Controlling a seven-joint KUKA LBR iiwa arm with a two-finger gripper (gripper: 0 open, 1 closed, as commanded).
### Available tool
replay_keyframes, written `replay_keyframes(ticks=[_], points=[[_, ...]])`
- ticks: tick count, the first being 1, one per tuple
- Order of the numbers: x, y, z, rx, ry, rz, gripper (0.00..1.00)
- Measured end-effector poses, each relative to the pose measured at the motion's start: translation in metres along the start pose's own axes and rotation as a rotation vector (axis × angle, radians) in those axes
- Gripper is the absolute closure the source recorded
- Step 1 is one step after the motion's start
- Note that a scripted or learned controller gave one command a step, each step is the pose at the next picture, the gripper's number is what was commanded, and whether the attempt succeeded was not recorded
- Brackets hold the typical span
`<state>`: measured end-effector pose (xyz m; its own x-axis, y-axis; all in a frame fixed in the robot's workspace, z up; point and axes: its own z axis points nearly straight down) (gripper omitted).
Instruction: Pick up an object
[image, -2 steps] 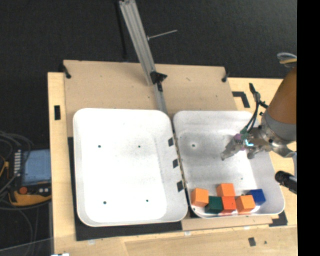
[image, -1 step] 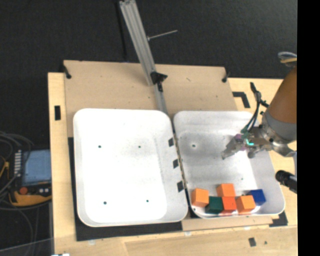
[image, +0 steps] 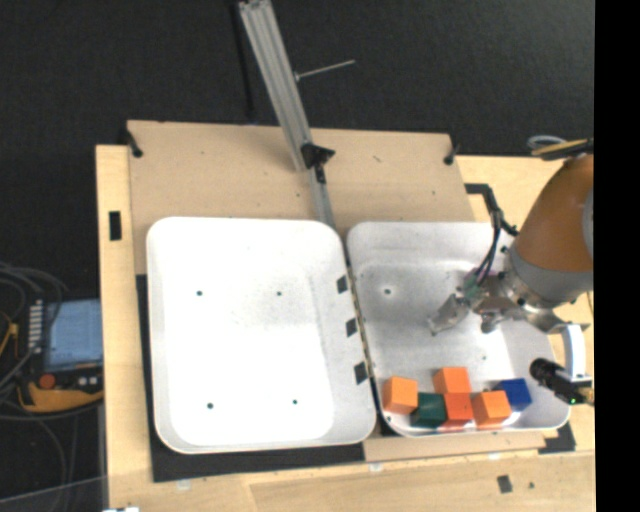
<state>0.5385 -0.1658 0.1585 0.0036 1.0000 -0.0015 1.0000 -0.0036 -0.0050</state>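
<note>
The tool (image: 455, 312), its grip state impossible to tell, hung above the right bin (image: 400, 250); the blocks (image: 455, 398) lay toward six o'clock.

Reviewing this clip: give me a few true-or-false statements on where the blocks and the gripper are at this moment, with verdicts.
1. All the blocks lie in the right bin. True.
2. The blocks are spread evenly over that bin's floor. False: they cluster along its near edge.
3. The blue block is at the right end of the cluster. True.
4. The gripper is over the left bin. False: it is over the right bin, farther back than the blocks.
5. The green block sits between orange blocks. True.
6. Most blocks are blue. False: most are orange.
</note>
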Motion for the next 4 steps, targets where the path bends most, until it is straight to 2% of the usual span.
replay_keyframes(ticks=[1, 2, 3, 4], points=[[-0.002, 0.009, 0.049, -0.002, 0.000, 0.004, 0.00], [-0.004, 0.010, 0.060, -0.006, -0.002, 0.004, 0.00], [-0.004, 0.011, 0.049, -0.011, 0.000, 0.011, 1.00], [-0.003, 0.006, -0.013, -0.011, 0.001, 0.000, 1.00]])
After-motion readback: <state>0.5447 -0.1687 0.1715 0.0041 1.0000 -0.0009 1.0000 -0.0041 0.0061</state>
